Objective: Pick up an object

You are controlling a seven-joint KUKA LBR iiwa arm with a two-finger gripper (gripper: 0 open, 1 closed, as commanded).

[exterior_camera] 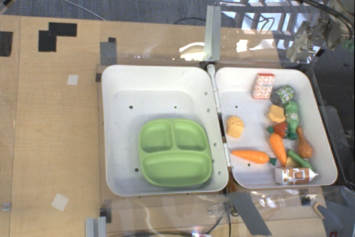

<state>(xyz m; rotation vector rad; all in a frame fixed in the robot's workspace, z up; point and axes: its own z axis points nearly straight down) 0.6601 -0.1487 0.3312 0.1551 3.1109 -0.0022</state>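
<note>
Hanging above the far right corner of the right bin (327, 172), the tool (310, 41) is well apart from every item, so the pick looks not yet begun. Whether it is open or closed, I cannot tell. The toy food crowds the right bin's right side: a carrot (250, 156) and corn (235, 126) lie more in the open, likely easier targets. The left bin (119, 97) bears a green tray (175, 151). The arm enters from the upper right, wrist held high.

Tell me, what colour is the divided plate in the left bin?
Light green plate, seen in the camera view.
</note>
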